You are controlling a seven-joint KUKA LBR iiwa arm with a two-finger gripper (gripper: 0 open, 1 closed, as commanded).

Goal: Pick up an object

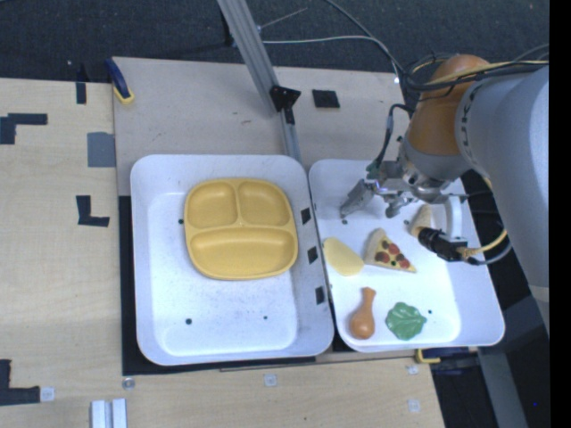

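Note:
My gripper [373, 206] hangs over the back part of the right bin [473, 328]. Its two fingers are spread open and nothing sits between them. A toy pizza slice [390, 252] lies just in front of it, to its right. A pale yellow wedge [342, 257] rests near the bin's left wall. Further forward lie a toy chicken drumstick [362, 314] and a green leafy piece [406, 320]. A small cream object [423, 217] sits to the right of the gripper, partly hidden by the wrist.
The left bin [161, 266] holds a yellow divided plate [241, 227]. A metal pole [259, 52] slants up behind the bins. Cables run beside the wrist at the right bin's far side.

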